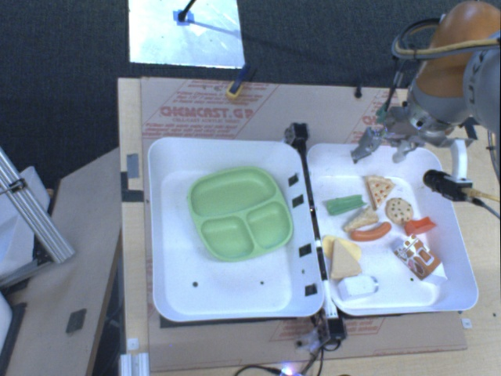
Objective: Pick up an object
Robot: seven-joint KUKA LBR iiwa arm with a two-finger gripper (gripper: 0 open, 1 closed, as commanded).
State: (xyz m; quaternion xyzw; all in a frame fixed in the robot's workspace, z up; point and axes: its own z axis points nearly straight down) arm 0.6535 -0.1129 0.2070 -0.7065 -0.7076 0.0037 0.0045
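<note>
My gripper hangs over the far end of the right bin, its two fingers spread apart with nothing between them. Toy food lies in that bin, nearer the camera than the gripper: a pizza slice, a cookie, a green bean piece, a sausage, a red piece, a gingerbread house, a yellow cheese wedge and a white block. The pizza slice is the closest to the gripper.
The left bin holds a green divided plate. A black divider strip runs between the bins. A silver sheet lies on the dark floor beyond the bench.
</note>
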